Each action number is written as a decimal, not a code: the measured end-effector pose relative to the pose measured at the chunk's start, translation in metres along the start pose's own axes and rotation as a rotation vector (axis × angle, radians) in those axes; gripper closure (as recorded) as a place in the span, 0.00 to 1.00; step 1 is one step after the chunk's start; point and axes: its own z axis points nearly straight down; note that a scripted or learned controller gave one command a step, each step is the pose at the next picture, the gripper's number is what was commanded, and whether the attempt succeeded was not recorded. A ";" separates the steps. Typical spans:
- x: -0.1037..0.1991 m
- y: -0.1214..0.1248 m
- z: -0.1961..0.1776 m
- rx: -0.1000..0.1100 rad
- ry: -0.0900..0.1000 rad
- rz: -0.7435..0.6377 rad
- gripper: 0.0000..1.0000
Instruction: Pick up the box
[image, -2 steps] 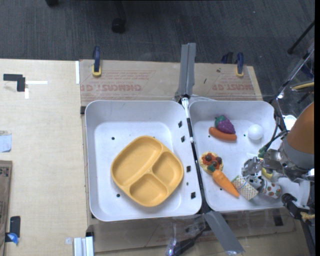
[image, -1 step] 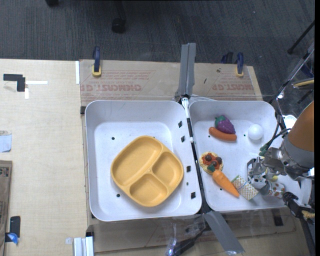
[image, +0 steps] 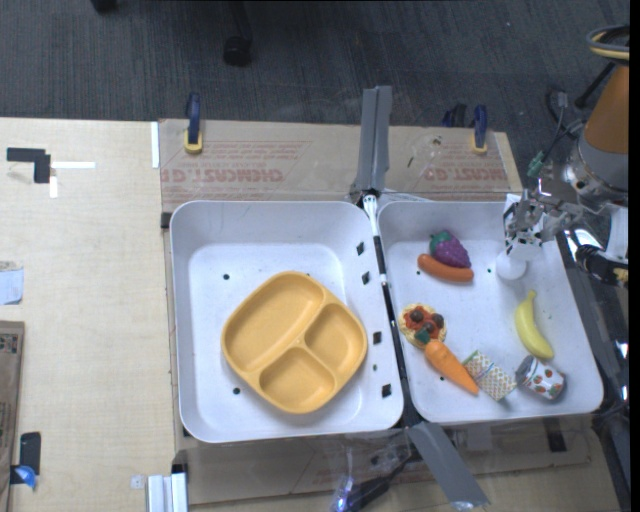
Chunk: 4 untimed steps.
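Note:
The box (image: 489, 375) is small, with a chequered pattern, and lies flat near the front of the right bin (image: 480, 225). It sits between an orange carrot (image: 451, 366) and a small printed can (image: 541, 380). My gripper (image: 522, 235) hangs over the bin's far right corner, well behind the box and apart from it. A small white round piece (image: 511, 267) shows just below the gripper.
The right bin also holds a purple grape bunch (image: 450, 247), a sausage (image: 444, 268), a small pizza (image: 422, 322) and a banana (image: 532, 326). A yellow divided plate (image: 293, 342) lies in the left bin (image: 200, 300). A grey divider (image: 375, 140) stands behind the bins.

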 end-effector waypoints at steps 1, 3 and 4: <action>0.076 0.005 -0.050 0.001 0.000 0.001 1.00; 0.035 -0.070 -0.127 0.003 -0.001 0.427 1.00; 0.036 -0.070 -0.127 0.004 -0.001 0.427 0.00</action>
